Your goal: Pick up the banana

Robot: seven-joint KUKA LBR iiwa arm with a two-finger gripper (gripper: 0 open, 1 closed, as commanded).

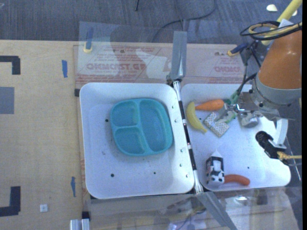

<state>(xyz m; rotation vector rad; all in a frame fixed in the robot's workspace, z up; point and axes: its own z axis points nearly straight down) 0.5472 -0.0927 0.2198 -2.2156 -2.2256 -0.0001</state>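
We see the banana (194, 117) lying at the left edge of the right bin (249, 174), just below the carrot (210, 105). It looks light, smooth and curved, so we would grip it across its middle.

Robotics lab, taped plywood bench (38, 143), two white bins (91, 128), loose cables (192, 4), grey carpet (72, 4)

One fixed camera, mounted above the bench (38, 128), looks down at a slant on both white bins (96, 176). Both bins fit in frame at moderate range, with floor visible beyond their far side. The arm (283, 61) enters from the right edge.
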